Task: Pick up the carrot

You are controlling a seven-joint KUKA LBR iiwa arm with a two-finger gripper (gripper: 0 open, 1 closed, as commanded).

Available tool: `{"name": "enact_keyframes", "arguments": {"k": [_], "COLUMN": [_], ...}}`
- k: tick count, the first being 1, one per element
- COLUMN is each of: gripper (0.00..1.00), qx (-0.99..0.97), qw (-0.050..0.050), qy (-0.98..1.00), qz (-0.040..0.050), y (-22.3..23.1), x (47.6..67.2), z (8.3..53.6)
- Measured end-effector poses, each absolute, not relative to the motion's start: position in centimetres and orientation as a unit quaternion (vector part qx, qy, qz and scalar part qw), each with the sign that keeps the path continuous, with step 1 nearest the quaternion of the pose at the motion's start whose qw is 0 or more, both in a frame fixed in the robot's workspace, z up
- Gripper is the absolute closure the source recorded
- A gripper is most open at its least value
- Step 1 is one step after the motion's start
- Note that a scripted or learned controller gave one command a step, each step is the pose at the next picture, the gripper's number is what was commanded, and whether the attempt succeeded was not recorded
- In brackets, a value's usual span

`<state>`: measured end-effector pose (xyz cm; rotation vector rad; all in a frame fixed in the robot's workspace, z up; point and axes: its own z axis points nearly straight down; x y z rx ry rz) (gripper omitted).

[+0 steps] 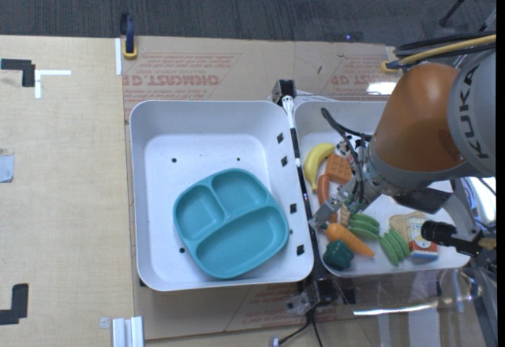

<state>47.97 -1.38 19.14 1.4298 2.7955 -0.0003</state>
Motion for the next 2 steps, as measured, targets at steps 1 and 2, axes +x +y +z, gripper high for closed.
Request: {"name": "enact_keyframes", "arguments": {"k": [1, 2], "gripper": [0.0, 0.0], "qx": [0.401, 0.285], "qw": [0.001, 0.0], "qy": [0.916, 0.958], "qz": [-0.0005, -0.0004], "y": [-0.8, 1.0], "x": [48.0, 48.0], "z": [19.1, 19.1]}}
